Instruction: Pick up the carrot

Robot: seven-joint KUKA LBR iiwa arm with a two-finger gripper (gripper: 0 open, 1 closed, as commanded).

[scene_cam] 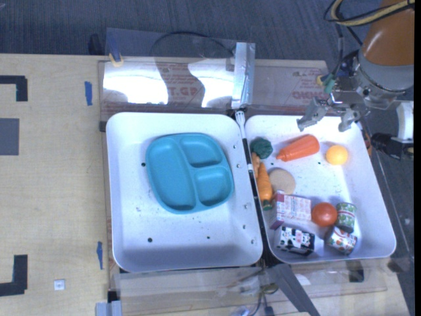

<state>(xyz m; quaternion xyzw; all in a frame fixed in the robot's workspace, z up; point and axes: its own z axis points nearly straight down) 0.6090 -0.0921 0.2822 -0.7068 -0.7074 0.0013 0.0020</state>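
The near edge of the right bin holds a cluster of small items. A black-and-white carton lies at the near-left of this bin. To its right, two small printed cans rest close together near the bin's near-right corner. A red tomato sits just beside the cans, and a pink-and-white packet lies just left of the tomato.

Farther back, a tan round disc lies just beyond the packet. A thin orange piece lies along the bin's left wall, next to the disc. A dark green broccoli piece sits at the far end of that piece.

The carrot lies in the far half of the right bin, tilted, with its thick end toward the right. It rests on the bin floor, just right of the broccoli piece. A yellow-orange ball lies near the carrot's thick end, apart from it.

The left bin contains a blue divided tray, placed about centre.

The gripper hangs over the far edge of the right bin, just beyond the carrot. Its two fingers are spread wide with nothing between them. The arm enters from the right.
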